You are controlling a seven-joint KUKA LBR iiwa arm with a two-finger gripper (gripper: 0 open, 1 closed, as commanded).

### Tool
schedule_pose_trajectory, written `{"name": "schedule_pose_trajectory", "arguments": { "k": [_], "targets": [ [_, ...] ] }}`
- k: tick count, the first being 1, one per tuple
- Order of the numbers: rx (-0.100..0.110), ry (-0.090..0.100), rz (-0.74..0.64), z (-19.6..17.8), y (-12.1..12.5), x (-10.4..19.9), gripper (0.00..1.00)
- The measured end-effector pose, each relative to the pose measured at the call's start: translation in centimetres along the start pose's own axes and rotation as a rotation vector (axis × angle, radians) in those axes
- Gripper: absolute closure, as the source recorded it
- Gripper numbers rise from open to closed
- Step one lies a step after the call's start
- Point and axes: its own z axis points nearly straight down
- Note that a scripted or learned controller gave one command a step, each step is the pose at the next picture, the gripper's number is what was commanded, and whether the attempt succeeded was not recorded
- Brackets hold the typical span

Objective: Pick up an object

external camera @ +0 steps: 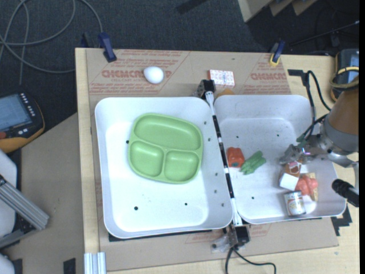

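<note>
In the right bin (256, 110) lie a red block (235, 156), a green toy (252, 162), a white and red piece (290, 180), a salmon-red lump (308, 185) and a small labelled can (295, 203). My gripper (294, 156) comes in from the right and hangs low over the bin's right side, just above the white and red piece. Its tips sit among those items and are too small and dark to read. The left bin (114, 170) holds a green divided plate (165, 148).
On the cardboard behind the bins rest a white egg-shaped ball (153, 74) and a small patterned box (222, 77). Blue clamps (106, 46) pin the board's far corners. A black cable (312, 96) loops beside the arm on the right.
</note>
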Motion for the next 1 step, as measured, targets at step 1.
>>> {"name": "schedule_pose_trajectory", "arguments": {
  "k": [1],
  "targets": [
    [0.008, 0.003, -0.004, -5.03, 4.63, 6.82, 1.00]
  ]
}}
